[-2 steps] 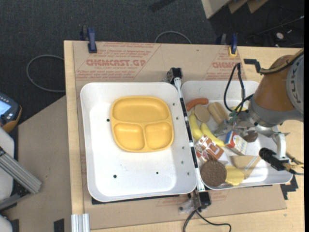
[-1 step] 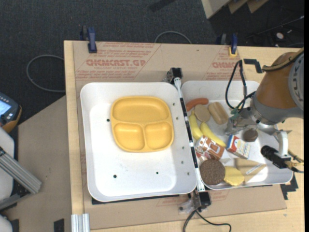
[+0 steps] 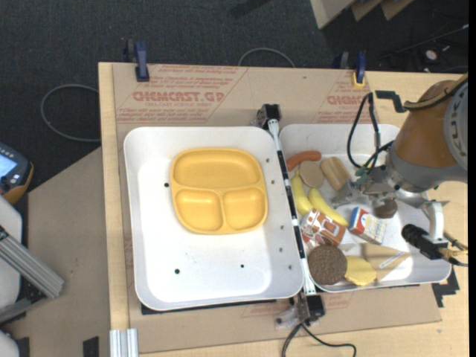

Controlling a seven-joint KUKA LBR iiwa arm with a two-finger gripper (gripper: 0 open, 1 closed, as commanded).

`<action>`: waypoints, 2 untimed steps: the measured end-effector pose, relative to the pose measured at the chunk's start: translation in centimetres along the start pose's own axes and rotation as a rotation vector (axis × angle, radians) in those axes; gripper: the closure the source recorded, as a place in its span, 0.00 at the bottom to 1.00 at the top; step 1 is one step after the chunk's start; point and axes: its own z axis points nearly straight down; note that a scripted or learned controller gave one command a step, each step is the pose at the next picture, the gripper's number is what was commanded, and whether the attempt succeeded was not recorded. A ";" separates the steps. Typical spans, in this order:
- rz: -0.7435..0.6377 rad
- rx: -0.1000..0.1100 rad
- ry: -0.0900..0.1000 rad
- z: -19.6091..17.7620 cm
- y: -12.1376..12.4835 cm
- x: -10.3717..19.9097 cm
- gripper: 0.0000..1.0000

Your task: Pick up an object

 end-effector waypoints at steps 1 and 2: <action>-0.006 -0.002 0.016 0.8 -0.9 -3.4 0.00; -0.008 -0.005 0.004 -0.2 -0.9 -3.6 1.00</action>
